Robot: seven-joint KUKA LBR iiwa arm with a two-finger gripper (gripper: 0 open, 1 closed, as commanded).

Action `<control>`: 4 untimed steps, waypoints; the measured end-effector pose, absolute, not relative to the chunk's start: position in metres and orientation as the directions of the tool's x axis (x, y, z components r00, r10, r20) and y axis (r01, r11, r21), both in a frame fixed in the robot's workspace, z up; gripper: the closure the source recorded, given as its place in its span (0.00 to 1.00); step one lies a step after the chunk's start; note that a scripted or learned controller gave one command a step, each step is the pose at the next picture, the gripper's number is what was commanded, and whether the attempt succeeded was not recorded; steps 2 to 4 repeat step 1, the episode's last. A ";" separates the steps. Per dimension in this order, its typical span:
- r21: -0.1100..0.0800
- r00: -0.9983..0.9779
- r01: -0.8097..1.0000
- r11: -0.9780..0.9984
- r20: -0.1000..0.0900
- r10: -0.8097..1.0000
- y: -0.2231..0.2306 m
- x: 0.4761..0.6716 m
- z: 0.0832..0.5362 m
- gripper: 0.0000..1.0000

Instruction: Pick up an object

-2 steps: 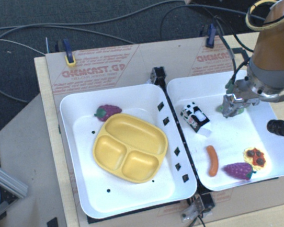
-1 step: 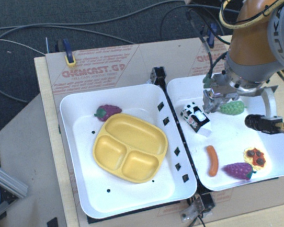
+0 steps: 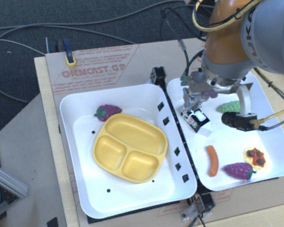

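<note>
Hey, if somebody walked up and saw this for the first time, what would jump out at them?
Probably the yellow divided plate, big and bright in the left bin, with a purple grape bunch at its upper edge. Next, the grey and orange arm looming over the right bin, where an orange hot dog and another grape bunch lie near the front.

left bin (image 3: 80, 162): tray (image 3: 130, 146) fills middle | right bin (image 3: 282, 166): open floor between hotdog (image 3: 212, 160), leaf (image 3: 230, 107)

Grey arm (orange-banded), gripper (image 3: 196, 119) low, pointing down.

cardboard sheet (image 3: 97, 64) | red print | "chemcast gp", smaller lines unreadable
</note>
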State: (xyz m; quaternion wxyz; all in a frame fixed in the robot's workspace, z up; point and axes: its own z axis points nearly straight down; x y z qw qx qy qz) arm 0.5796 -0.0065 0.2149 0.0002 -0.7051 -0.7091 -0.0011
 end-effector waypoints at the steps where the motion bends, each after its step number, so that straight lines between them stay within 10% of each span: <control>1: 0.003 -0.006 1.000 0.006 0.002 1.000 0.043 0.595 0.227 1.00; 4: 0.003 -0.006 1.000 0.006 0.002 1.000 0.043 0.595 0.227 1.00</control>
